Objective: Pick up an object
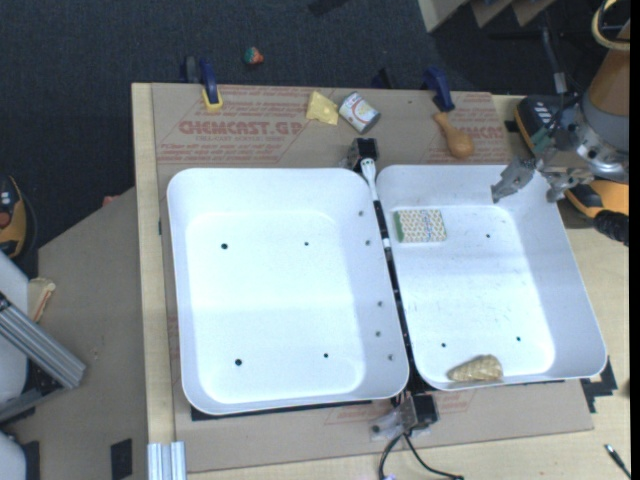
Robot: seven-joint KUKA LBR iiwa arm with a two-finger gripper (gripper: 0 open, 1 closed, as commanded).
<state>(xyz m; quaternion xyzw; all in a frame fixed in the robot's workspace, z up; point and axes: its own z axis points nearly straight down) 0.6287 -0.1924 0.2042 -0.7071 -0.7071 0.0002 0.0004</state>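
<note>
In the right bin (560,298), a tan lump (474,370) lies against the near wall, perhaps slid there, and a dotted flat pad (420,226) sits at the far left; either could be picked. The left bin (190,268) holds nothing. The gripper (523,176) hangs over the right bin's far right corner, gripping nothing; I cannot tell its jaw spread.

Both bins (270,368) look like smooth, slightly glossy white plastic. The tabletop (250,128) under them is matt brown cardboard with red print.
</note>
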